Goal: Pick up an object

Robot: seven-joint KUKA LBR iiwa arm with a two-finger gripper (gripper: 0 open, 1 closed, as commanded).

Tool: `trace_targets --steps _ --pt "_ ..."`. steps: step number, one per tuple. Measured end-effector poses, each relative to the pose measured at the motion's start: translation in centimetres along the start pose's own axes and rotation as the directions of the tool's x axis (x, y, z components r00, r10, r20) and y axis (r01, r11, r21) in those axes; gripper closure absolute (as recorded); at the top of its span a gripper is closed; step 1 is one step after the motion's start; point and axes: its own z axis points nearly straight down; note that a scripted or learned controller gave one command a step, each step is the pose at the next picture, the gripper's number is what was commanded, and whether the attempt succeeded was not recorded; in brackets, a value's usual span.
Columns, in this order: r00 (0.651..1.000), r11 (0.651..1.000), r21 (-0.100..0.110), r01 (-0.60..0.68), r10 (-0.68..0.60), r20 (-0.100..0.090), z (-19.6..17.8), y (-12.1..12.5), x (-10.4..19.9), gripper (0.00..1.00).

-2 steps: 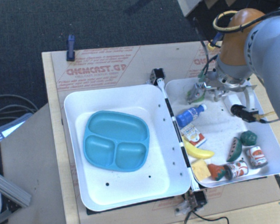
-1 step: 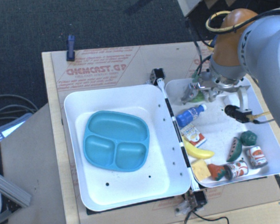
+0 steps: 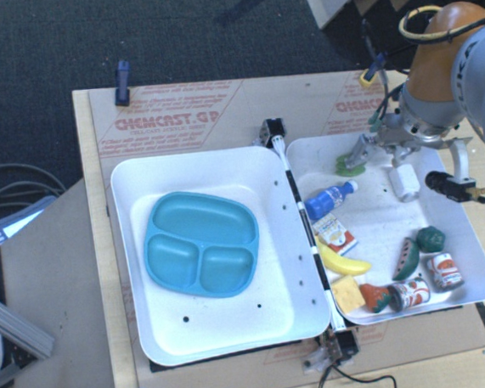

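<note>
My gripper (image 3: 382,165) hangs over the back of the right bin (image 3: 478,247), fingers spread apart and nothing between them. One finger (image 3: 360,149) reaches toward a small green object (image 3: 348,167) at the bin's back left; whether they touch I cannot tell. The other, whitish finger (image 3: 405,181) points down at bare bin floor. A blue bottle (image 3: 328,199) lies left of and in front of the gripper. Further forward are a red and white carton (image 3: 337,238), a banana (image 3: 344,264) and a yellow block (image 3: 347,293).
The right bin's front holds a watermelon slice (image 3: 405,258), a dark green item (image 3: 431,238), a red can (image 3: 444,271), a lying can (image 3: 411,294) and an orange-red piece (image 3: 373,296). A blue divided plate (image 3: 201,243) sits in the left bin (image 3: 131,191).
</note>
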Motion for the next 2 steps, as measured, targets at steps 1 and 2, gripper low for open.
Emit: trace_targets --steps 1,2 --pt "1.000 1.000 0.001 0.001 -0.001 -0.002 0.8 -5.0 -1.2 0.00" --pt "1.000 1.000 0.000 0.003 -0.003 -0.003 -3.3 0.1 5.6 0.00"
